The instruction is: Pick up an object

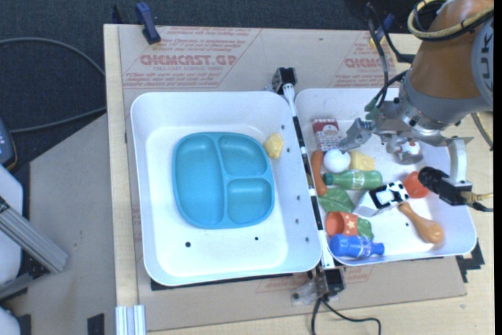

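Observation:
My gripper (394, 139) hangs over the upper middle of the right bin (463, 243), under the grey wrist with its orange band. Just left of it lie a red and white box (325, 128) and a white ball (336, 161). Below them a green bottle (354, 179) lies on its side, beside a yellow piece (363, 162). A black and white toy (386, 195) and a tan drumstick shape (422, 222) lie lower in that bin. I see nothing held by the gripper.
The left bin (149, 169) holds a blue divided plate (224, 179) and a small yellow lump (274, 145) by its right wall. In the right bin's lower left corner are a blue bottle (354, 248), a red-orange piece (342, 223) and an orange carrot (318, 170).

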